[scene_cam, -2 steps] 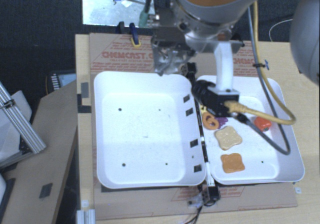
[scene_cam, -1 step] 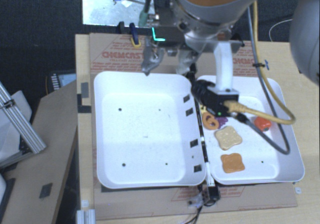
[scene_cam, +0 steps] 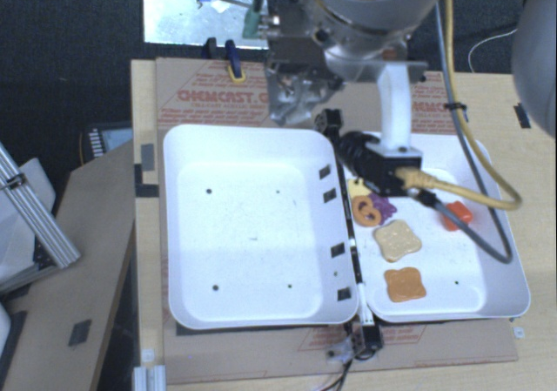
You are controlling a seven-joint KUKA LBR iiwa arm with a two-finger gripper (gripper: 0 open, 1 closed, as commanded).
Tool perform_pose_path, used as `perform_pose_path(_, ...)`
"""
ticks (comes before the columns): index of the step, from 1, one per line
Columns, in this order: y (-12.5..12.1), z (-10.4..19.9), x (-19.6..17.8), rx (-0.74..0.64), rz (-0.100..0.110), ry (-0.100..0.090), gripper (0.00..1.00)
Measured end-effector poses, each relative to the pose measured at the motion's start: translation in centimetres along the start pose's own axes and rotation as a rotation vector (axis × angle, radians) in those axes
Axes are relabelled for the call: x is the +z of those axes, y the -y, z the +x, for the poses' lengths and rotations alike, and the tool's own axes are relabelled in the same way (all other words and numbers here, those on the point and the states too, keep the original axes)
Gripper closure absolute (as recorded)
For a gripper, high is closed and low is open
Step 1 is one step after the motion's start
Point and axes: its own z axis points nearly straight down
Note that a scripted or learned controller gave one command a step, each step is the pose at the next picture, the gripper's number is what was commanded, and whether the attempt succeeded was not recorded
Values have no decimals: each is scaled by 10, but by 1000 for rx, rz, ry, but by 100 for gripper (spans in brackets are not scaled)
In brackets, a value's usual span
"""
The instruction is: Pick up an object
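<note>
From the camera view above the bench, the gripper [scene_cam: 291, 109] hangs over the far rim of the left bin [scene_cam: 252, 206], just at that bin's far right corner. It shows only as a blurred metal shape, so I cannot tell whether it is open or closed, and nothing can be seen held in it.

The left bin's floor is a broad stretch of open white marked by a few small dark dots, with raised rims all round. A row of black clips [scene_cam: 332, 196] runs along the seam where it meets the right bin [scene_cam: 461, 280].

All the loose things lie in the right bin, near that seam. A multicoloured clump [scene_cam: 370, 207] of purple, yellow and orange sits furthest back. A pale toast-shaped piece [scene_cam: 398, 239] lies just in front of it, and an orange-brown toast-shaped piece [scene_cam: 405, 284] is nearer the front rim. A small orange-red piece [scene_cam: 454, 215] lies apart to the right. The right bin's front right corner is open white floor.

Both bins rest on a brown sheet [scene_cam: 218, 97] that shows beyond their far and front rims. Red letters on it behind the left bin read "CHEMCAST"; the print behind the right bin is mostly covered. A blue and yellow clamp [scene_cam: 233, 63] grips the sheet's far edge.
</note>
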Motion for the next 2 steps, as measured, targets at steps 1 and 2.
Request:
perform_pose_path(1, 0, 0, 0, -1, 1, 0, 0)
perform_pose_path(2, 0, 1, -11, -4, -2, -2, 100)
